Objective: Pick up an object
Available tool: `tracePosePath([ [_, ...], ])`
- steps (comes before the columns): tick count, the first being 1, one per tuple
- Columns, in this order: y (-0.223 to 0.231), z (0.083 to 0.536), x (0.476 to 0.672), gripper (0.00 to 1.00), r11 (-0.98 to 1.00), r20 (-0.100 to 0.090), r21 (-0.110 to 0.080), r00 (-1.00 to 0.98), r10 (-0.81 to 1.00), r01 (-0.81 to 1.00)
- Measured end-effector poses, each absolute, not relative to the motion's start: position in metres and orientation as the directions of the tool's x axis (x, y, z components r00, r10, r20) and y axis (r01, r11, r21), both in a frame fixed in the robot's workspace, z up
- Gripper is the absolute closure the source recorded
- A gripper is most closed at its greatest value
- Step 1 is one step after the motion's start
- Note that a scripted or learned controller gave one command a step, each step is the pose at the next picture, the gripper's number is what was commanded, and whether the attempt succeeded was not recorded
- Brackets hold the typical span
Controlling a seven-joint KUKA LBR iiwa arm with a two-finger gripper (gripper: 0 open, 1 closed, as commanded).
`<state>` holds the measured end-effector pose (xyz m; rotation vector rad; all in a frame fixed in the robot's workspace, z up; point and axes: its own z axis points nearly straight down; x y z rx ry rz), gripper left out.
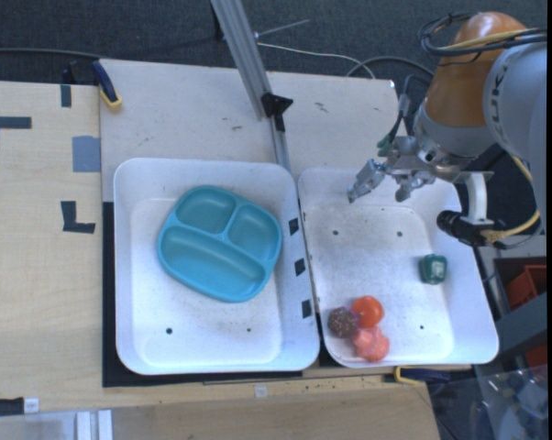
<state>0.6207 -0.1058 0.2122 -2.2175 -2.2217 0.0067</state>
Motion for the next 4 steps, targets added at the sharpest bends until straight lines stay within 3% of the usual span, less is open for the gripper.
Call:
tracePosePath([
  [2,-0.108,0.094,0.620,0.00,0.002,-0.001,-0.007,-0.002,1.000,1.000],
  [3,-0.107,0.107,0.621,1.00,0.004,0.000,-0.003,-0.004,1.000,1.000],
  [4,-0.106,0.152,0.615,1.00,0.001,0.000,0.002,-0.001,1.000,1.000],
])
